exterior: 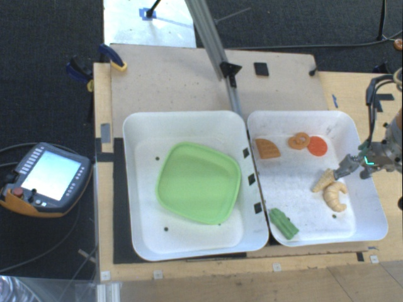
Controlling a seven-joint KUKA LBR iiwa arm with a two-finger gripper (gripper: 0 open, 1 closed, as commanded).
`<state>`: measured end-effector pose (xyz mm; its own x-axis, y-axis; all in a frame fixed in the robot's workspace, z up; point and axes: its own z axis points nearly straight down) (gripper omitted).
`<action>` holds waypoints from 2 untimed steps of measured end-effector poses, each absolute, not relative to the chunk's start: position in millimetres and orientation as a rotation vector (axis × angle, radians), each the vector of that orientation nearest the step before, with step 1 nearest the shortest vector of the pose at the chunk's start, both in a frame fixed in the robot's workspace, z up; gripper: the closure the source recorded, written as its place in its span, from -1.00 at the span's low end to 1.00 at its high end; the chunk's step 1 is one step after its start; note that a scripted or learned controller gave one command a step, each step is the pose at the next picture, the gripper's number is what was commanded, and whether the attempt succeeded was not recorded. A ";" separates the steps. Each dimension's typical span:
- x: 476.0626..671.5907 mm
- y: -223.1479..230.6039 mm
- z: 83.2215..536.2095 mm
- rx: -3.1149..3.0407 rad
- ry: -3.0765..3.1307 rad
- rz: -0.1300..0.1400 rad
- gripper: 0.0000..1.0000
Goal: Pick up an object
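Bench point(189, 80): I see a tan board carrying two shallow white bins side by side, with dark floor beyond its left edge.
Left bin point(141, 231): the larger tray by my view; it holds one thing.
Right bin point(371, 222): touching the left bin along the middle divider; all the small items lie here.
Green plate point(198, 182): a square plate with rounded corners, lying flat in the middle of the left bin.
Teach pendant point(47, 180): grey and orange handset with a lit screen, on the floor well left of the bench.
Metal pole point(211, 36): slanting from the far top down to the far edge where the bins meet.
Arm and gripper point(345, 167): reaching in from the right edge over the right bin; its tip sits just beside the far end of the croissants. I cannot tell how wide the fingers stand, and I see nothing gripped between them.
Croissants point(332, 190): two pale pastry pieces, touching each other, right of the bin's middle.
Green block point(283, 223): a ribbed green piece in the near left corner of the right bin.
Bread slice point(267, 148): an orange-brown wedge at the far left of the right bin.
Red disc point(317, 146): far side, touching the small orange ring.
Orange ring point(299, 141): just left of the red disc.
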<state>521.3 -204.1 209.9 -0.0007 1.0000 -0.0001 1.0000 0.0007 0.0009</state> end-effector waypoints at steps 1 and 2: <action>521.3 -204.1 209.9 2.220 2.222 0.001 -1.00; 515.7 -210.2 164.7 2.223 2.222 -0.001 -1.00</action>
<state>515.7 -210.2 164.7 0.0002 1.0000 0.0006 1.0000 -0.0002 -0.0018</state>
